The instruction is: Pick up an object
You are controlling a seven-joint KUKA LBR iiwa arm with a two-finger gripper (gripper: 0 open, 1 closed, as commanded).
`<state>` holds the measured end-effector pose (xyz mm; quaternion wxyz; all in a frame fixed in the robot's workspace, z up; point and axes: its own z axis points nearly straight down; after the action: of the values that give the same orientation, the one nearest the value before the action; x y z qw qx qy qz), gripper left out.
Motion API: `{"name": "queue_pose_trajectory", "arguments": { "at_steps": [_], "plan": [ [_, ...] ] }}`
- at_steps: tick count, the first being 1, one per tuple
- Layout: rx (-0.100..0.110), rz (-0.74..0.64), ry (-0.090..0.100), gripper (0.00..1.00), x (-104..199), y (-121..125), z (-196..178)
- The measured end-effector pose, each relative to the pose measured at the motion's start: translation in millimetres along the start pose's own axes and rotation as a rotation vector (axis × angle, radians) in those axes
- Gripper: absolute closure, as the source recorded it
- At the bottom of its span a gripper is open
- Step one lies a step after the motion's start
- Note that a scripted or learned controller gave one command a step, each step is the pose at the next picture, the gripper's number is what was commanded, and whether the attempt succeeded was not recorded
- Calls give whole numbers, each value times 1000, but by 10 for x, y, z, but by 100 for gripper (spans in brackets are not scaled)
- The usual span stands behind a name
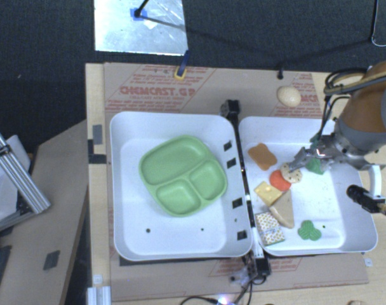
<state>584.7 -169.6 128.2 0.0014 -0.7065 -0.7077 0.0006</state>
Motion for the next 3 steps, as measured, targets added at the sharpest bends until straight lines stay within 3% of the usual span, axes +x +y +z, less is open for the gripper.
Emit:
{"name": "queue_pose_trajectory", "arguments": {
  "at_steps": [1,2,3],
  "plan": [
    [-5,1,-1,0,5,13,449],
    [-14,0,-3,100,-1,43,292],
    [-11,-2,-4,100,-31,115,-344]
  ]
}}
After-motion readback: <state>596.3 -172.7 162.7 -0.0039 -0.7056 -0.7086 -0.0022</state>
